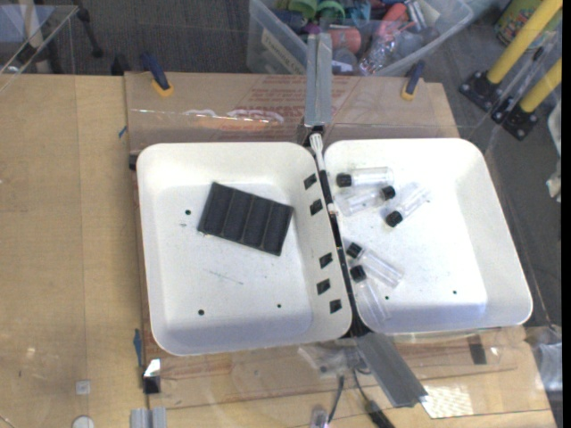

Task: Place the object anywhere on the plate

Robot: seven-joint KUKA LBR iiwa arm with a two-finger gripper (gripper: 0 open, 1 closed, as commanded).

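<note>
A black ribbed rectangular plate [245, 218] lies flat and slightly askew in the left white bin [178, 319], toward its upper middle. In the right white bin [464, 239] lie several clear vials with black caps: one vial [363, 178] near the top left, another vial [403, 209] to its lower right, and a lower vial [375, 267] close to the divider between the bins.
A clear tub [357, 16] of coloured items stands behind the bins. Yellow and black stands [522, 43] are at the top right. A row of small black tabs [323, 239] runs along the seam between the bins. Bare wooden bench [62, 239] extends to the left.
</note>
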